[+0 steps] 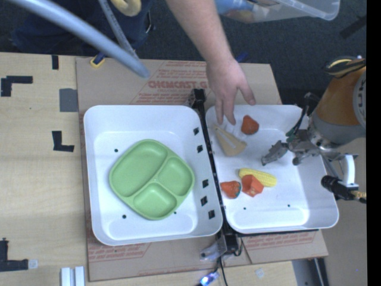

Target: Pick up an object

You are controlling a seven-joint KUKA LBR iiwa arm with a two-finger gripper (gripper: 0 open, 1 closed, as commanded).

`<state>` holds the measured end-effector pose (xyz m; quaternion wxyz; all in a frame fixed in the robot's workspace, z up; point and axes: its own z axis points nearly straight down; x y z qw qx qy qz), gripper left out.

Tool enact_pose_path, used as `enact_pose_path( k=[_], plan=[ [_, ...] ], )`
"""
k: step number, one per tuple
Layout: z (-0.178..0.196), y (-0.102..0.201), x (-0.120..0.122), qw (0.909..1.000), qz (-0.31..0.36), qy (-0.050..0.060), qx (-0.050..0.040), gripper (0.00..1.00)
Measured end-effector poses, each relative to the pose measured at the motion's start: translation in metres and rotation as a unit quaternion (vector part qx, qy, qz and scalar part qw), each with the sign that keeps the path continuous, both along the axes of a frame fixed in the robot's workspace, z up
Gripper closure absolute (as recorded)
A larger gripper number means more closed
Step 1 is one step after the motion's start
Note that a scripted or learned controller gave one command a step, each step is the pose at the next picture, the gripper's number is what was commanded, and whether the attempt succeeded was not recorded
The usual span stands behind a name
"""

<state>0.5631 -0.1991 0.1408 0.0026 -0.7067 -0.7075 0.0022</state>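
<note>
My gripper (272,154) hangs over the middle of the right bin (297,219), pointing left, open with nothing between its fingers. Just below and left of it lies a yellow corn cob (259,177), with a red piece (253,187) against it and an orange-red piece (231,189) further left. A beige wedge (230,142) lies near the bin's left wall. An orange-red fruit (250,125) rests at the back.
A person's hand (229,97) reaches into the back of the right bin, fingers touching down by the beige wedge. The left bin (101,130) holds a green divided plate (152,178). A grey pole (71,22) crosses the top left.
</note>
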Motion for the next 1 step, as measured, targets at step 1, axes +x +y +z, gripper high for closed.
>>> enact_pose_path(
  k=[1],
  plan=[
    [-0.0555, 0.0008, -0.0008, 1.0, 0.0, -0.001, -0.0002, 0.0]
  ],
)
